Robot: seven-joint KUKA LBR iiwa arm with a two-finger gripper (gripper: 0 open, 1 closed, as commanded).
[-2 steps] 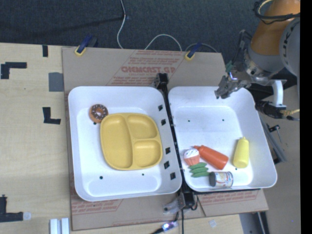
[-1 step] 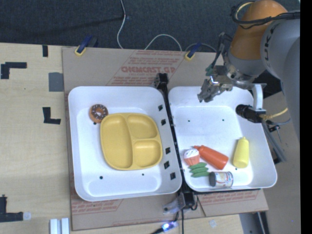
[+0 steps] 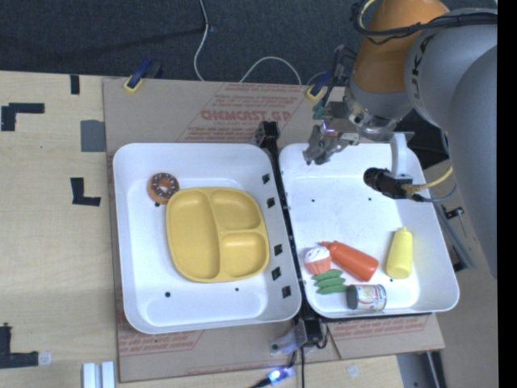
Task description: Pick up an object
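The end effector (image 3: pixel 321 150), small dark metal fingers, hangs over the far edge of the right bin (image 3: pixel 428 297); I cannot tell how far apart they are, and nothing sits between them. Near that bin's front edge cluster a smooth orange carrot (image 3: pixel 352 257), a yellow bottle (image 3: pixel 399 251), green pea pods (image 3: pixel 329 280), a cupcake (image 3: pixel 317 258) and a tin can (image 3: pixel 367 297). The left bin (image 3: pixel 137 297) holds a glossy yellow divided plate (image 3: pixel 216 233) and a ring doughnut (image 3: pixel 162 187).

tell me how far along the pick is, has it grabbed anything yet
Nothing looks picked yet. The gripper hangs at the far edge of the right bin, with no object seen in it. The carrot, yellow bottle, can, green pods and cupcake all lie at the bin's near end. Left: reach one, close on it, lift.
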